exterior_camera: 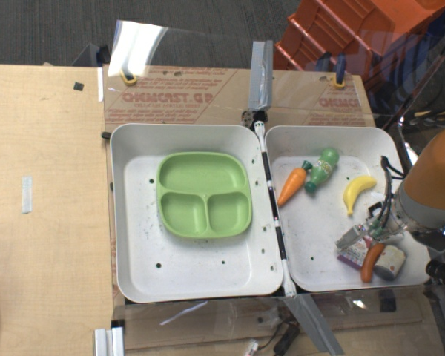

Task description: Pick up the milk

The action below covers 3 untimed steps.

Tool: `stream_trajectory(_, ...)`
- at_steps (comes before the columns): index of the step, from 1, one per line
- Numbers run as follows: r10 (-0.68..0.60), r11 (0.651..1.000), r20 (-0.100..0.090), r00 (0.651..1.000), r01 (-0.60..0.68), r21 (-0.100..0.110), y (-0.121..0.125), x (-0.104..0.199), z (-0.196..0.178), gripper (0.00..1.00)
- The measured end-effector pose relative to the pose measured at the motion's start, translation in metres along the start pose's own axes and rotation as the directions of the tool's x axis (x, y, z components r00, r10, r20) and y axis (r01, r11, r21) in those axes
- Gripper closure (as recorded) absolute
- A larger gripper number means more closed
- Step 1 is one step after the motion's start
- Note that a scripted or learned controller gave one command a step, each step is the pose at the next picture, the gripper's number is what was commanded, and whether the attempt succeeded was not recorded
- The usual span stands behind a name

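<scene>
A green three-compartment plate (205, 194) lies in the middle of the left white bin (130, 273). In the right bin (311, 273), a toy carrot (291, 185) lies nearest that plate, touching a green bottle (322, 167) just beyond it, with a banana (356, 191) farther from the plate and a small sausage (371, 261) farthest, toward the near corner.

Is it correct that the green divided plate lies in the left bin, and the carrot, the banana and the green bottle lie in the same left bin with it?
Not quite. The green divided plate does lie in the left bin, but the carrot, the banana and the green bottle lie in the right bin, as the camera view shows.
</scene>
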State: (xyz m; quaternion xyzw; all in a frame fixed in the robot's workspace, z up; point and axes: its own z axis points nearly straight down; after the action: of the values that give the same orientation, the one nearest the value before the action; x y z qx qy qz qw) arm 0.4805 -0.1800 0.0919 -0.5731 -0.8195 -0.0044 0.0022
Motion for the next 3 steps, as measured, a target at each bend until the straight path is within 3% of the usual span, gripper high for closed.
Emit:
stream_trajectory(1, 0.011, 1.000, 0.008, 1.000, -0.011, 0.004, 0.025, 0.000, 0.001, 0.00)
stream_trajectory(2, 0.010, 1.000, 0.004, 1.000, -0.010, 0.005, -0.001, 0.006, 0.001, 0.00)
stream_trajectory(3, 0.029, 1.000, 0.006, 1.000, -0.029, 0.006, 0.002, 0.015, 0.001, 0.00)
